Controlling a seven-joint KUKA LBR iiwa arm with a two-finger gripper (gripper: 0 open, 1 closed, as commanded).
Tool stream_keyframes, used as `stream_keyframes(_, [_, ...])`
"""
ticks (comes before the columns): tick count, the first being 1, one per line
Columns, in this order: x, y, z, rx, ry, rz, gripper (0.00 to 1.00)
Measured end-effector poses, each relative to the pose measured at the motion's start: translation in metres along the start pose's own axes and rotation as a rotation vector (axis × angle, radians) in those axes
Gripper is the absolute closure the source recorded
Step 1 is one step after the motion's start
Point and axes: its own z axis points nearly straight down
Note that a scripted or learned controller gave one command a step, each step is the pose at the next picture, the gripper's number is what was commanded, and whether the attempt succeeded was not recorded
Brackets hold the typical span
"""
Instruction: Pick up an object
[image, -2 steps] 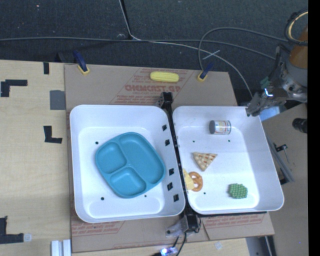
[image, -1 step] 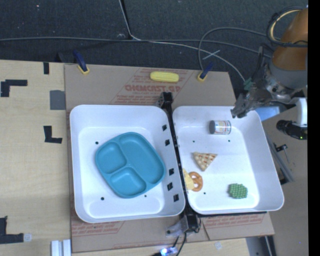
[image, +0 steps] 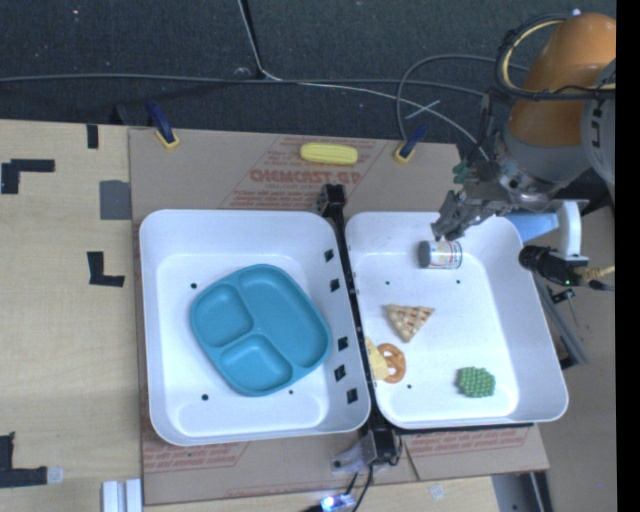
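- The gripper (image: 447, 232) is hanging low over the far end of the right bin (image: 520, 300), its tip just above a small can (image: 441, 256) that is lying on its side.
- Whether tip and can are touching, the view is not telling.
- A wedge-shaped waffle piece (image: 410, 320) is sitting mid-bin, well apart from the can.
- A pretzel (image: 386, 363) is lying against the bin's left wall, near the front.
- A green bumpy piece (image: 475, 381) is resting by the front right corner.
- In the left bin (image: 165, 300), a blue divided plate (image: 260, 328) is sitting in the middle.
- A yellow object (image: 328, 153) is lying on the cardboard (image: 220, 165) beyond the bins.
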Motion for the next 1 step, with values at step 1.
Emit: stream_keyframes(1, [0.0564, -0.0047, 0.0019, 0.0, 0.0, -0.001, 1.0])
